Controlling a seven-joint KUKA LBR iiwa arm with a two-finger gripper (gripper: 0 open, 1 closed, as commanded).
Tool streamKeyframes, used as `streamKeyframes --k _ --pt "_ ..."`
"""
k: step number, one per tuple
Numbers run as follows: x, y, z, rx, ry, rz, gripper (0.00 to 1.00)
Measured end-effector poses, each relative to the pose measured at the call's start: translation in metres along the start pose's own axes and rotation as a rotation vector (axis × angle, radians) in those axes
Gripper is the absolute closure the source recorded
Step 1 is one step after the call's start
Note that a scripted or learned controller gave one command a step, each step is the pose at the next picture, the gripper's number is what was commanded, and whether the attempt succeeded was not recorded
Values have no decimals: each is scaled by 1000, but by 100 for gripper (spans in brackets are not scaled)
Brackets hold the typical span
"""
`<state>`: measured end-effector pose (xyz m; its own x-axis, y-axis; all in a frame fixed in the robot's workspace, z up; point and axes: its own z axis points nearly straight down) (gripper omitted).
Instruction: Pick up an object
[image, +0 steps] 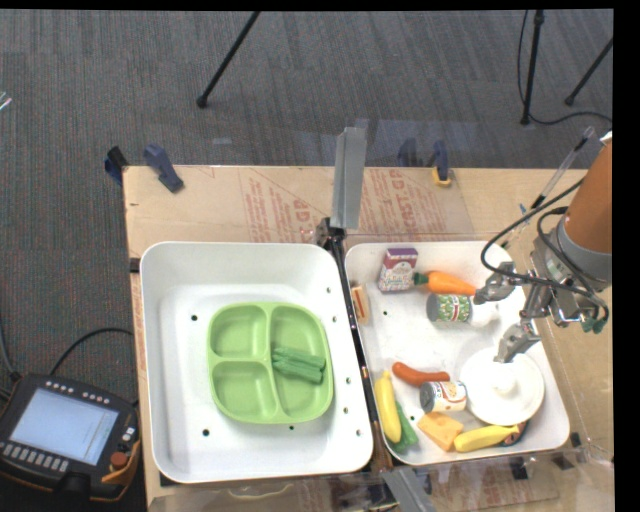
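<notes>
Tabletop (230, 205) of printed cardboard carries two white bins, clamped at its far edge, over dark grey carpet with tripod legs behind. Gripper (507, 318) hangs in the right bin (556, 420), fingers spread, grasping nothing, just above a white plate (502, 388). Left bin (170, 300) holds a green divided tray (268, 362).

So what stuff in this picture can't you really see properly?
- The tool: too small and blurry in the camera view to tell how its fingers stand.
- The can: label too small to read.
- The small box: printing too tiny to read.
- The green item: mostly hidden beside the banana and cheese wedge.
- The arm: cut off by the right edge.
</notes>
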<state>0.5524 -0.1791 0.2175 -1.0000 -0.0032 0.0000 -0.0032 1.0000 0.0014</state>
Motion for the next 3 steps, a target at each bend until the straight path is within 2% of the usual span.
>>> streamKeyframes --k 1,2,3 --pt "49 33 132 -1 4 -90 0" --pt "-38 11 95 3 -7 -156 0" --pt "-12 82 132 -4 3 -185 0"
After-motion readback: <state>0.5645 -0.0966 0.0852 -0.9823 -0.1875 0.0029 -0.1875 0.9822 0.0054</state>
